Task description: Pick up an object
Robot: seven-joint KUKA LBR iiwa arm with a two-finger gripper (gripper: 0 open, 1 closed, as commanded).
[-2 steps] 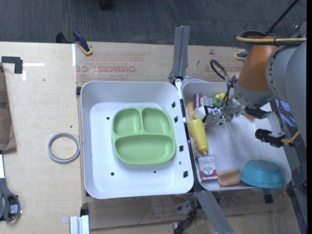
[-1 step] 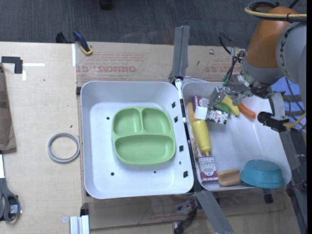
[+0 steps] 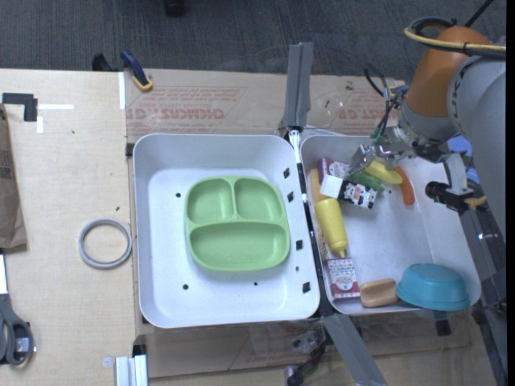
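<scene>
My gripper (image 3: 368, 158) reaches down into the back of the right bin (image 3: 418, 240), under the grey arm with its orange band (image 3: 438, 63). Its tip is just above a yellow banana-like toy (image 3: 387, 175) and a black and white carton (image 3: 358, 193). An orange-red piece (image 3: 407, 190) lies right of the banana. A small pink box (image 3: 330, 170) and a white cube (image 3: 331, 186) sit left of the tip. A yellow bottle (image 3: 331, 225) lies along the bin's left wall. Whether the gripper touches anything is hidden by its own body.
The left bin (image 3: 153, 240) holds a green divided plate (image 3: 237, 223). In the right bin's front lie a blue bowl (image 3: 433, 286), a tan bread-like piece (image 3: 378, 293) and a red-white packet (image 3: 341, 277). A grey ring (image 3: 105, 242) lies on the bench to the left.
</scene>
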